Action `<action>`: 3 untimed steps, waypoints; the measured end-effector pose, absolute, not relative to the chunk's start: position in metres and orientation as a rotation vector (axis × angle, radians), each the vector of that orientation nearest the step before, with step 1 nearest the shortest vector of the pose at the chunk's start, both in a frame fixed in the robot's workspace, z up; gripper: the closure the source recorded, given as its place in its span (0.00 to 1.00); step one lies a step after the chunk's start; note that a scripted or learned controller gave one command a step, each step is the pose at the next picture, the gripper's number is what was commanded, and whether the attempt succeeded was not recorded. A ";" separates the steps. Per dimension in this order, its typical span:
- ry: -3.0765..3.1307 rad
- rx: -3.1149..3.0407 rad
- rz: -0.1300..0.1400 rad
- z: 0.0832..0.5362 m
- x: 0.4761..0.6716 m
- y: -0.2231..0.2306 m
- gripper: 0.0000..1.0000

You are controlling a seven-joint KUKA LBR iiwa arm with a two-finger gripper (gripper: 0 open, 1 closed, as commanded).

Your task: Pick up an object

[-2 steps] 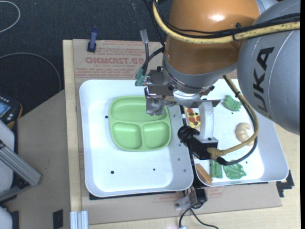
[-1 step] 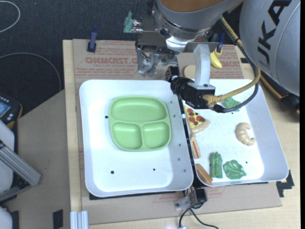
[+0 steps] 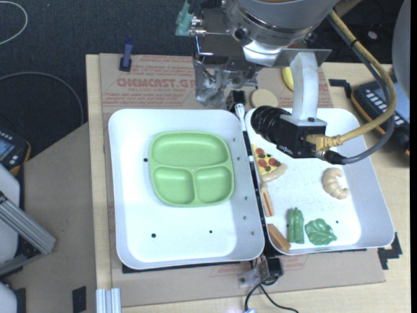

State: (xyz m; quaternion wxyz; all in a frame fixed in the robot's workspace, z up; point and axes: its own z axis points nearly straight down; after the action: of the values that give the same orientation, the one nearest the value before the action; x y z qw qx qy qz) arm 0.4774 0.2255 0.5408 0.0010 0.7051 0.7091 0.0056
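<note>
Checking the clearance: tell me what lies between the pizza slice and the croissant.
In the camera view, bare white bin floor separates the pizza slice from the croissant; nothing lies between them.

Bright, even light is falling from above, and the white bins (image 3: 130, 240) are glaring slightly. The arm (image 3: 293, 5) is appearing blurred at the top and is casting soft shadows below.
</note>
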 end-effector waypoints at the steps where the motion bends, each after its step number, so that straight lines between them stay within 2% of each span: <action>1: 2.219 2.226 -0.006 0.523 0.479 0.199 1.00; 2: 2.212 2.231 -0.003 0.516 0.479 0.121 1.00; 3: 2.225 2.227 -0.017 0.404 0.478 0.130 1.00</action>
State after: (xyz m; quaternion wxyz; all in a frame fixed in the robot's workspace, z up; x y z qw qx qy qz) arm 0.4781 0.1302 0.4043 -0.0030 0.7074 0.7068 -0.0055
